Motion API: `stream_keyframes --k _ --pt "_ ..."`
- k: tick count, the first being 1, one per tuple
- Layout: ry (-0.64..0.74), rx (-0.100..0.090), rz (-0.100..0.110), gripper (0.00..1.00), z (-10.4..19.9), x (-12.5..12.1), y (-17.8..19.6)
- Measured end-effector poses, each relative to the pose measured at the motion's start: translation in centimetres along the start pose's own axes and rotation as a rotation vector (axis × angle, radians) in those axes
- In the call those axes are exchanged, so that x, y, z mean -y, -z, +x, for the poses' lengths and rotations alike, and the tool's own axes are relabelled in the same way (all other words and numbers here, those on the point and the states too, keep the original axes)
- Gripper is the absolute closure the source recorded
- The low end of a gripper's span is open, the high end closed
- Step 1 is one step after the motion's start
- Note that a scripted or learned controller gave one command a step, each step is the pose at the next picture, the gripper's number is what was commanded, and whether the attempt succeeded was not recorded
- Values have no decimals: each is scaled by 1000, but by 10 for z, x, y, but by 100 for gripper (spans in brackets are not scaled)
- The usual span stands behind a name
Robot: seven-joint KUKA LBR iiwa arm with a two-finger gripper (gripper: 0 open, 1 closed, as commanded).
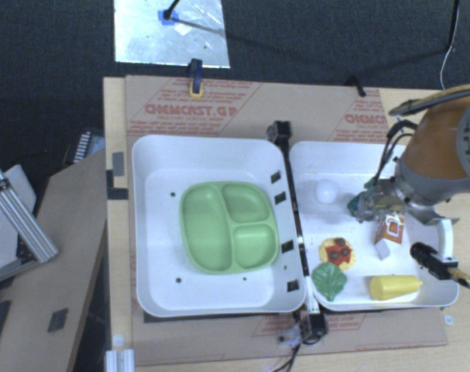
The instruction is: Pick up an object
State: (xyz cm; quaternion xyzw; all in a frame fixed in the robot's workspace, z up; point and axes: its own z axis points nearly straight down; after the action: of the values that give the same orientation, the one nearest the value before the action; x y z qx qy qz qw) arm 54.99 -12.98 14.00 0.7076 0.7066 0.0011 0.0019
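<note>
The arm (444, 149) ran off the right edge, so only its wrist end showed. It covered the far right corner of the right bin (339, 155). Its jaws sat in a dark tangle by the carton (389, 229), too blurred to tell how they stood. The carton's print was too small to read. The silver frame (14, 211) was cut off at the left edge.

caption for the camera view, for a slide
Arm reaches into right bin of toys; green plate sits in left bin.
</note>
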Motion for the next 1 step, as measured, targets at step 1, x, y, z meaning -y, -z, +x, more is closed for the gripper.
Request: stream_keyframes --k 1 --pt "5 1 -2 100 -5 -6 45"
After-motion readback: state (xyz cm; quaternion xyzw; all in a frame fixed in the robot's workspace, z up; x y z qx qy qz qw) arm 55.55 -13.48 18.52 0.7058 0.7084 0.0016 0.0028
